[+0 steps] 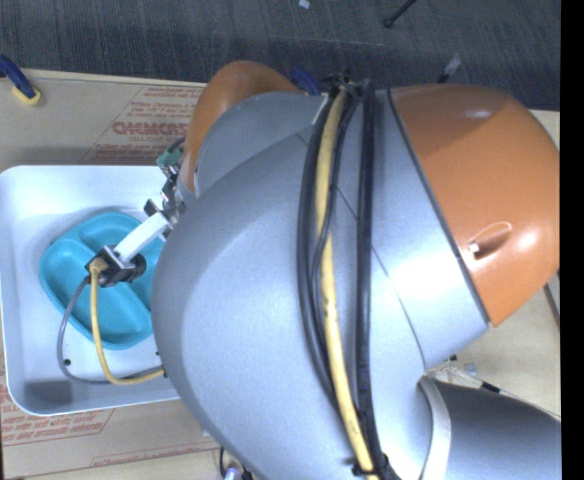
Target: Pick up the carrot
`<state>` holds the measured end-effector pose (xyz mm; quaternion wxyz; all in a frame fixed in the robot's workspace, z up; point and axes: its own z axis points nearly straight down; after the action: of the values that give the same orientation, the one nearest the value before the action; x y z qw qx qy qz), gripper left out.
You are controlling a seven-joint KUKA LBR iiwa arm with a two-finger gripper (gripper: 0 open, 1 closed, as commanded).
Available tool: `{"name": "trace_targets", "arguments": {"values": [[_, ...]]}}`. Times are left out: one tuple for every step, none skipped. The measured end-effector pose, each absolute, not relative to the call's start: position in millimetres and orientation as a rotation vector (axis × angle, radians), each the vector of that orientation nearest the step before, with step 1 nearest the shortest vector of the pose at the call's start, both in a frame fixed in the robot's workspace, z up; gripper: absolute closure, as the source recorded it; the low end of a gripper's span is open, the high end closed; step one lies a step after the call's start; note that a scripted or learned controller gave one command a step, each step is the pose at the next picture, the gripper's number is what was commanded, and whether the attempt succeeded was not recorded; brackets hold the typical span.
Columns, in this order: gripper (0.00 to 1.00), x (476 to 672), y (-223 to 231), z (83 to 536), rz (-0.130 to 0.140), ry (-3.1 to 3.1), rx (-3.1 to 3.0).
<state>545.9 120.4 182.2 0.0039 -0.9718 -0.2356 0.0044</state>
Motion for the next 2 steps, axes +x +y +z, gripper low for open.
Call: {"name": "trace_targets", "arguments": {"values": [[1.0,571.6,143,104,0.022,-0.336,-3.124],[1.0,571.8,144,115,0.03,-0.35,-3.12]]}}
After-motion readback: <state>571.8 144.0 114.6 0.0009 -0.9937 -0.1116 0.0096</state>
